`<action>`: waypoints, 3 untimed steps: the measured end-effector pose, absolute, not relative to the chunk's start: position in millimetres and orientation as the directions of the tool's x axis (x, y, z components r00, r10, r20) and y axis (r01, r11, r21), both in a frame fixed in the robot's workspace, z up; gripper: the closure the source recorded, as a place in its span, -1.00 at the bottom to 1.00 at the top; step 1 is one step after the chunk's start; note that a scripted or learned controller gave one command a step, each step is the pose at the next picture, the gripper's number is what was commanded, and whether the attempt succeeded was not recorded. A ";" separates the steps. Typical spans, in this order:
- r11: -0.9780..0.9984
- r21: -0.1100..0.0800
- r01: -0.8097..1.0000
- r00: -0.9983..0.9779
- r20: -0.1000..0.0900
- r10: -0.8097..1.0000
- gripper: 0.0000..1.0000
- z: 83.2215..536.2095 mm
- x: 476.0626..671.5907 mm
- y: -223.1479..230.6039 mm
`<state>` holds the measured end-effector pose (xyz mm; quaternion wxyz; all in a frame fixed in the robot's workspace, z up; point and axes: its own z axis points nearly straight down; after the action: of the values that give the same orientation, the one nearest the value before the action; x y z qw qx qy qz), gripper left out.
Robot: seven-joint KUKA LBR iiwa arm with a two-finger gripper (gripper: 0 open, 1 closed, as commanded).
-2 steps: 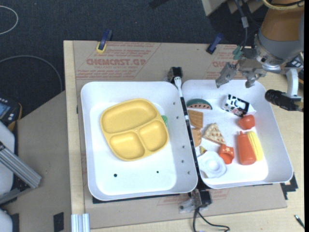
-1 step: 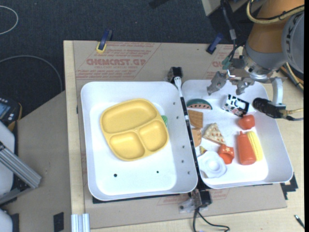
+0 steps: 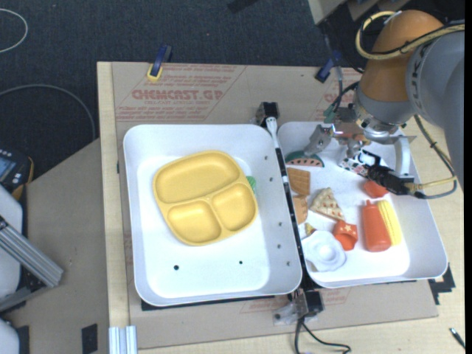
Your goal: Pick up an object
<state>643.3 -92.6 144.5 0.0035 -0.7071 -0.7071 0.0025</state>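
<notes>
Glossy yellow plastic tray [image 3: 204,197]; smooth white plastic bins [image 3: 140,198]; matt cardboard bench top [image 3: 110,102].

"CHEMCAST GP" — red, on board [image 3: 181,87]

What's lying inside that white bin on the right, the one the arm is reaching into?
The right bin holds toy food: an orange bottle, a yellow piece beside it, a pizza slice, a fried egg and a watermelon slice. The tool covers whatever lies beneath it.
</notes>
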 end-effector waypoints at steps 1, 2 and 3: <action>-0.001 0.003 1.000 0.001 0.000 1.000 -1.00 105.8 644.4 -92.5; 0.000 0.004 1.000 0.000 -0.001 1.000 1.00 115.8 644.8 -92.2; -0.001 0.007 1.000 0.001 -0.001 1.000 1.00 161.2 641.9 -97.0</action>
<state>641.9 -97.0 161.2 -0.0028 -0.7074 -0.7068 -0.0018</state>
